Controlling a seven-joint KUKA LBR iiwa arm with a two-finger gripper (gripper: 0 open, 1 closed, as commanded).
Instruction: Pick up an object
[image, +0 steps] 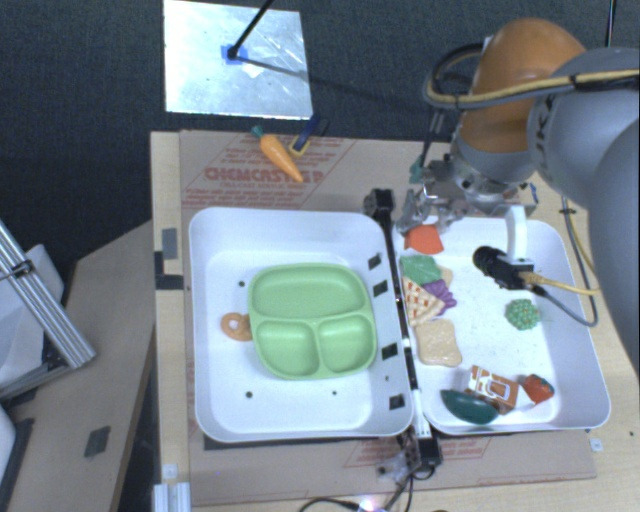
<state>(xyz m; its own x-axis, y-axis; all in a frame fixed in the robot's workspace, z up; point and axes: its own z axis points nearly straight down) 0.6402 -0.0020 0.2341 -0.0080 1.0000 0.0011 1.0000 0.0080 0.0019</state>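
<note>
- Where the grey arm (590, 130), with its glossy orange band (525, 70), reaches over the far edge of the right bin (560, 350), the metal jaws hang low. I cannot tell whether they are spread or pressed together, and nothing shows between them.
- Just below the jaws, toward the camera, a small red-orange wedge (425, 240) lies on the bin's smooth white floor. It is the closest object to them.
- Farther down from the jaws along the bin's inner wall come a soft-looking green leaf shape (420, 268), a grid-patterned waffle piece (420, 298) touching a purple lobed piece (443, 295), and then a flat beige bread slice (438, 343).
- A knobbly green ball (521, 314) sits apart from these, out on the arm's side of the jaws.
- Well away from the jaws, at the bin's near edge, a dark green rounded piece (468, 406) lies beside an orange-and-white box (493, 385) and a small red piece (538, 388).
- Across the divider from the jaws, the left bin (215, 270) holds a matte green plate (300, 295) with rounded corners and three compartments. A tan pretzel ring (236, 326) lies just beside its far side.
- Beyond both bins, a tapered orange carrot (280, 157) rests on printed cardboard (240, 170) laid over the table (110, 330).
- A crinkled foil sheet (238, 60) lies farther back still.
</note>
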